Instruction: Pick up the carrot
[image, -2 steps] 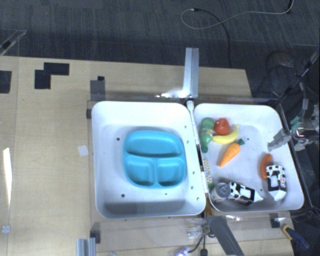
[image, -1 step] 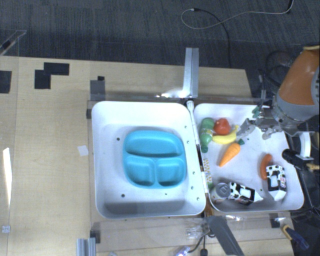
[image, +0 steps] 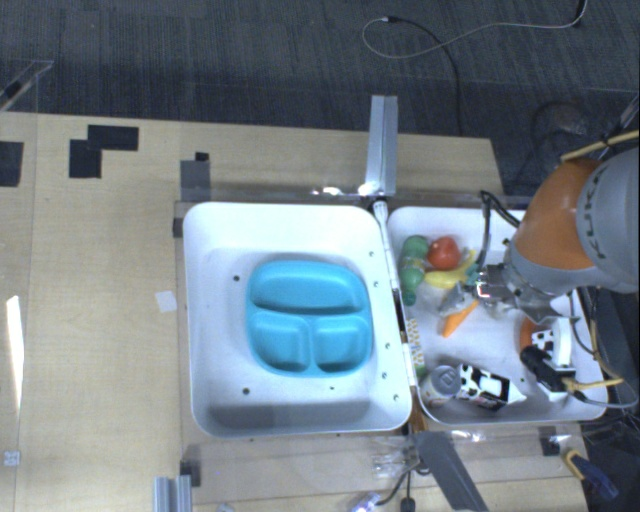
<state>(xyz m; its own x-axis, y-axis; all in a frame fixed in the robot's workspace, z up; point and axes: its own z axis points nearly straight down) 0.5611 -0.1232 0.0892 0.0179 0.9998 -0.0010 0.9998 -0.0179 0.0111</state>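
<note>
The carrot (image: 457, 321) is a small orange piece lying at a slant on the floor of the right bin (image: 500, 218), near its middle. My gripper (image: 480, 290) hangs over that bin just up and to the right of the carrot, close to its upper end. From this angle I cannot make out any contact between the gripper and the carrot. The grey wrist with its orange band reaches in from the right above it.
A red tomato (image: 443, 251), a green vegetable (image: 412, 262) and a yellow piece (image: 446, 277) crowd the right bin's upper left. A black-and-white toy (image: 481, 385) lies near its front wall. In the left bin (image: 215, 300) sits a blue divided tray (image: 305, 315).
</note>
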